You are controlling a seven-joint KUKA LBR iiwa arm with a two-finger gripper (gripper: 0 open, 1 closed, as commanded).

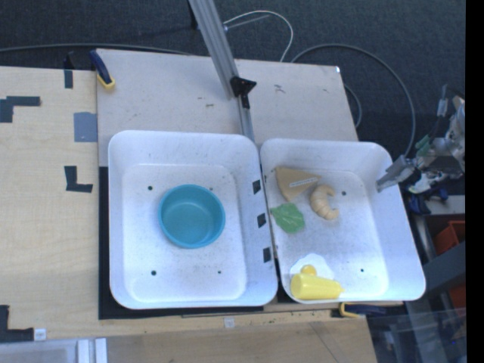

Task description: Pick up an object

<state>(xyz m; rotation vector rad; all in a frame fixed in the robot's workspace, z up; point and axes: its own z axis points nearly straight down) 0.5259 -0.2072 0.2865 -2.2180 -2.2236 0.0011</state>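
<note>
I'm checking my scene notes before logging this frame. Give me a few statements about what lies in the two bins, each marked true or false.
1. The blue bowl sits in the left bin. True.
2. The croissant lies in the left bin. False: it lies in the right bin.
3. The green leaf lies beside the tan wedge. True.
4. The yellow object is at the right bin's far edge. False: it is at the near edge.
5. The pincer holds the croissant. False: it is at the right bin's rim, apart from it.

A pale wooden bench (45, 225) carries a lighter board (174, 89) at its far side — dark carpet (363, 13) lies beyond, crossed by thin cables (412, 104).
</note>
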